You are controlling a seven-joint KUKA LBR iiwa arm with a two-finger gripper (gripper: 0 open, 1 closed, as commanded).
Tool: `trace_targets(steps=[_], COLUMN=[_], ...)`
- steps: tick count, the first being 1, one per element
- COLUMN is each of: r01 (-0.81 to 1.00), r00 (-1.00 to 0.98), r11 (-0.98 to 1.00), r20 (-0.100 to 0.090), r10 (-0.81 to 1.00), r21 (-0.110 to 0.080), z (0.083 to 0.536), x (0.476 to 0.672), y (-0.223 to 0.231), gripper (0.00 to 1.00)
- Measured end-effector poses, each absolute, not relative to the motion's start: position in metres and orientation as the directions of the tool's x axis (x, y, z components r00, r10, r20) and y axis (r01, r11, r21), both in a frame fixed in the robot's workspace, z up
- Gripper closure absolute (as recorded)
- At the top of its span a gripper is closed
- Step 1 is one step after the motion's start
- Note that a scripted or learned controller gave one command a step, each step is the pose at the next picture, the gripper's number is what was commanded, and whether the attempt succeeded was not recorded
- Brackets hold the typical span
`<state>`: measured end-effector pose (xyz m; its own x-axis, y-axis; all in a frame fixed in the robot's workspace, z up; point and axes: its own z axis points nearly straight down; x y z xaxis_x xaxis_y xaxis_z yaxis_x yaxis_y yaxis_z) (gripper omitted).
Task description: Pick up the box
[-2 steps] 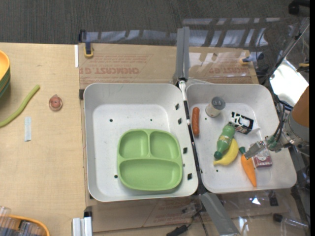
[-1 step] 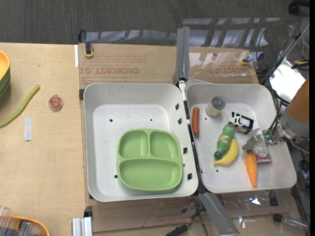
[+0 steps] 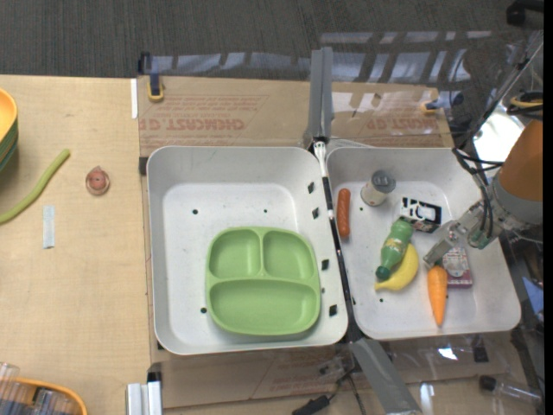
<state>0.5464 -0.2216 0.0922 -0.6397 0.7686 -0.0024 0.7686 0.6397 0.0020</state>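
The box [image 3: 458, 264], pinkish with a label, lies flat in the right bin [image 3: 497, 314] toward its 3 o'clock side. A carrot [image 3: 438, 293] touches it at 8 o'clock. The hand [image 3: 451, 240] sits over the box's upper end; its grip cannot be told. A green bottle [image 3: 397, 242] and banana [image 3: 400, 272] lie at 9 o'clock.

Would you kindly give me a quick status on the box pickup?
End effector low in right bin, over the box. Box flat on bin floor, no grasp visible. Carrot touches box; banana, green bottle nearby.

Wooden bench [image 3: 69, 318] — dark, perhaps carpeted floor [image 3: 259, 11]
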Motion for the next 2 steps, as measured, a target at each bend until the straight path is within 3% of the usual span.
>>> trace_targets(steps=[1, 2], r01=[0.771, 0.773], r00=[-0.637, -0.635], r11=[0.637, 0.635], r20=[-0.004, -0.006], r10=[0.771, 0.773], r21=[0.004, 0.006], z=[0.1015, 0.1108], x=[0.5470, 0.5476], y=[-0.2219, -0.2222], gripper=[1.00, 1.00])
